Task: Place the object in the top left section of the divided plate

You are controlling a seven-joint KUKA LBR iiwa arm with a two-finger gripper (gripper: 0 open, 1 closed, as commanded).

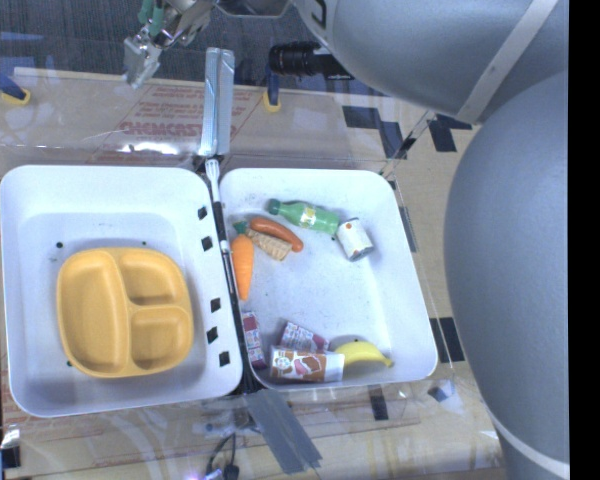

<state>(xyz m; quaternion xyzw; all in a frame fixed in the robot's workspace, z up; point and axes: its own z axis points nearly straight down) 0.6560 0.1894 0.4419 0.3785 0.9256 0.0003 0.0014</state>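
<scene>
Bulky smooth grey arm (460, 28), black lettering

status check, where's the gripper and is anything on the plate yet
Gripper up beyond the bins, carrying nothing visible. Divided plate in left bin, sections bare. Carrot, bottle, banana sit in right bin.

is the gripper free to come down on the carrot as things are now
Probably yes. The carrot lies uncovered by the right bin's left wall, though a hot dog sits close by its top end. The gripper hangs beyond the bins.
</scene>
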